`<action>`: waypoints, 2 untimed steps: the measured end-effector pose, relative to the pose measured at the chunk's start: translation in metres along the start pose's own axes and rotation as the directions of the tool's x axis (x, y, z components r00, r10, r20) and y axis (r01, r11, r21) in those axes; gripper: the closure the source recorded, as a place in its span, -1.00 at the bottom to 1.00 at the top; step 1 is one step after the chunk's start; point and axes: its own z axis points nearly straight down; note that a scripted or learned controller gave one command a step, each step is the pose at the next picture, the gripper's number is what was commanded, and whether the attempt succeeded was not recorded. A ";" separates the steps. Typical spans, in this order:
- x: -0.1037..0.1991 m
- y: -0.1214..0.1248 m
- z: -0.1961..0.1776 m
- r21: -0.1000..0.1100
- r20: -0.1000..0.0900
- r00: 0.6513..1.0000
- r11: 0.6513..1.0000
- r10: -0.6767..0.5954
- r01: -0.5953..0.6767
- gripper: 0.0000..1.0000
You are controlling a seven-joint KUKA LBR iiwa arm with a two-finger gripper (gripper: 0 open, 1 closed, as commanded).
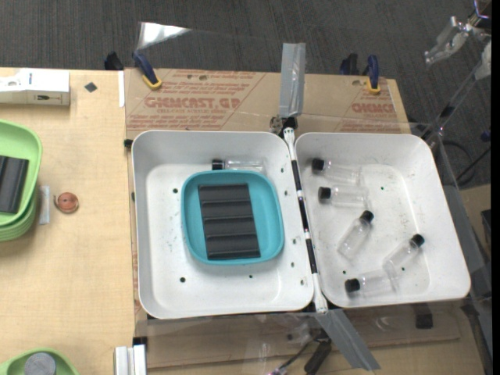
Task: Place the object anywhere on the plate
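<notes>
A teal square plate (269, 209) lies in the left white bin (156, 287), and a black ridged block (229, 220) covers its middle. Just behind the plate, a clear vial with a black cap (234, 164) lies on its side against the bin's far wall. The right white bin (445, 233) holds several more clear vials with black caps, scattered flat: one near the far left (332, 170), one in the middle (355, 233), one at the right (402, 256) and one at the front (367, 285).
A green tray (19, 186) sits at the left edge of the wooden bench, with a small brown disc (67, 202) beside it and a white box (35, 88) behind. Cardboard (211, 100) lies behind the bins, held by clamps (147, 70).
</notes>
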 end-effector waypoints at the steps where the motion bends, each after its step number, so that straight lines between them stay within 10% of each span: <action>1: 0.001 0.000 0.000 0.000 0.000 1.000 1.000 -0.001 0.001 -1.00; 2: 0.001 0.000 0.000 0.000 0.000 1.000 1.000 -0.001 0.001 -1.00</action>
